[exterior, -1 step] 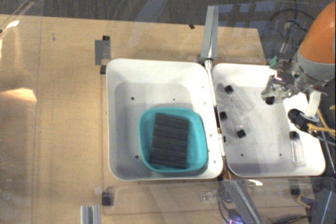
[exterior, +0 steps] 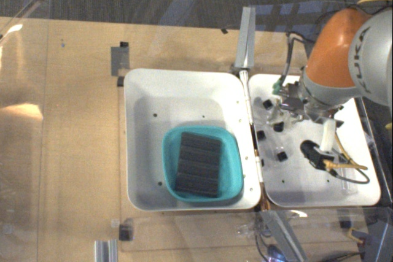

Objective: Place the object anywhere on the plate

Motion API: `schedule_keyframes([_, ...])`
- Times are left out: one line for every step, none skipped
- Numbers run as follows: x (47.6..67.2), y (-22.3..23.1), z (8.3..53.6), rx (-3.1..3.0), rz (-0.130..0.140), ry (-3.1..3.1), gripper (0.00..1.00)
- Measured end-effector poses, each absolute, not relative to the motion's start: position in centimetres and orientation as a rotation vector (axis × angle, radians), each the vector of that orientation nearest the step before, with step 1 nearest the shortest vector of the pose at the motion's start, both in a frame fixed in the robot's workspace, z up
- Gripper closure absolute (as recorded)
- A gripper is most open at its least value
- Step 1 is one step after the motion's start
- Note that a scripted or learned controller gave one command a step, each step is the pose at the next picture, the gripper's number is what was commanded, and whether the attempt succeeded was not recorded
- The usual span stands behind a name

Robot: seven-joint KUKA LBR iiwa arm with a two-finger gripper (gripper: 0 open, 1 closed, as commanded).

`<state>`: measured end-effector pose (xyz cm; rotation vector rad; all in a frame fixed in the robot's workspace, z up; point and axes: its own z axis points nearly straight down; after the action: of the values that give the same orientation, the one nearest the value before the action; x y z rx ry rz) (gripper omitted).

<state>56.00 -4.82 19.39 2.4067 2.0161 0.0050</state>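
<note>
A teal plate (exterior: 231, 155) sits in the front of the left white bin (exterior: 144, 107). A dark grey ridged block (exterior: 198, 164) lies flat on the plate, covering most of its middle. My gripper (exterior: 286, 108) hangs over the back left part of the right bin (exterior: 362, 187), mostly hidden beneath the orange-banded wrist. Several small black cubes lie on that bin's floor around it, one (exterior: 268, 104) just left of the gripper, one (exterior: 277, 126) just in front of it, and one (exterior: 282, 156) farther forward.
A grey metal post (exterior: 245, 40) stands behind the ridge between the two bins. Two more small black cubes (exterior: 260, 134) lie close to the right bin's left wall. The wooden bench (exterior: 61, 132) spreads out to the left.
</note>
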Motion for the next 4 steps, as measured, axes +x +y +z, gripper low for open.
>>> schedule_keyframes([51.4, 1.5, 18.4, 2.297, 0.003, 2.142, 1.0])
schedule_keyframes([51.4, 1.5, 18.4, 2.297, 0.004, 2.141, 0.0])
schedule_keyframes([51.6, 1.6, 19.5, 2.294, 0.009, 2.141, 1.0])
schedule_keyframes([53.3, 2.2, 18.5, 2.226, 0.006, 2.213, 1.0])
